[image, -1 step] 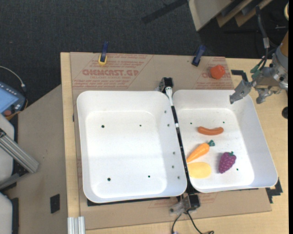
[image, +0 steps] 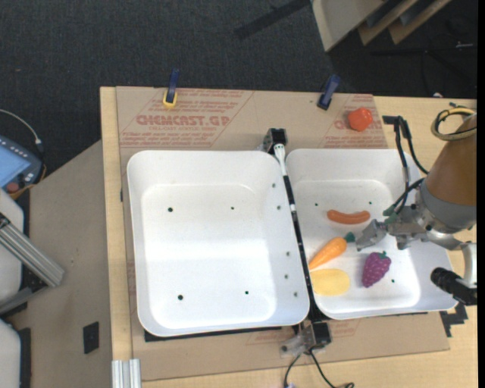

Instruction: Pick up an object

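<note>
A brown desk standing on dark carpet, lit evenly from above.

The desk (image: 227,356) is covered by a sheet of brown cardboard (image: 197,114) printed with faded red lettering, pinned along its far edge by a yellow-and-blue clamp (image: 171,92) on the left and a dark blue clamp (image: 329,91) further right. Around the desk lies a dark, speckled carpet floor (image: 114,45). At the upper right, pale wooden boards (image: 379,23) lean in at an angle, with a dark bar (image: 265,19) crossing the floor beside them. Along the left edge stand a silver aluminium rail (image: 30,254) running slantwise and a device with a blue screen (image: 14,161), a black cable curving above it. The light is soft, throwing only faint shadows.
</note>
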`<control>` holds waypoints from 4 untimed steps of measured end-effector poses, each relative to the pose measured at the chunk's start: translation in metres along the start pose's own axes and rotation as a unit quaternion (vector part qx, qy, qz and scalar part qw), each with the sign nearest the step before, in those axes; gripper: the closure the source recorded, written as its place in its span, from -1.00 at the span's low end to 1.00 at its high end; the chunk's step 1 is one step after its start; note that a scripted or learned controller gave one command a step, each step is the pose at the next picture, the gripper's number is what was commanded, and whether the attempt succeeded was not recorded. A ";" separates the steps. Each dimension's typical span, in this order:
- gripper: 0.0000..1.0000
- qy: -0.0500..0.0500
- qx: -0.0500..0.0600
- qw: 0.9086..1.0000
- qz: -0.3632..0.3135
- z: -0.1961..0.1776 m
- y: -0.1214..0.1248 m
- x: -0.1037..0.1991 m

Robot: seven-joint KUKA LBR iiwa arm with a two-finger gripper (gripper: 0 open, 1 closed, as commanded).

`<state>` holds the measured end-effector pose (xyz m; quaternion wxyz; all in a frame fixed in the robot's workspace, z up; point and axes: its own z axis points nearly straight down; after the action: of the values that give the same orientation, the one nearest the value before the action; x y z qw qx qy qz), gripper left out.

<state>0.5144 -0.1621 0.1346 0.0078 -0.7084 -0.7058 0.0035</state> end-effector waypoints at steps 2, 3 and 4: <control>-1.00 -0.003 -0.015 1.000 -0.004 0.046 0.037 0.055; -1.00 -0.005 -0.013 1.000 -0.001 -0.124 0.008 0.017; -1.00 -0.002 -0.006 1.000 -0.002 -0.066 -0.038 0.069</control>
<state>0.4775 -0.0933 0.2021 0.0024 -0.7067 -0.7075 0.0007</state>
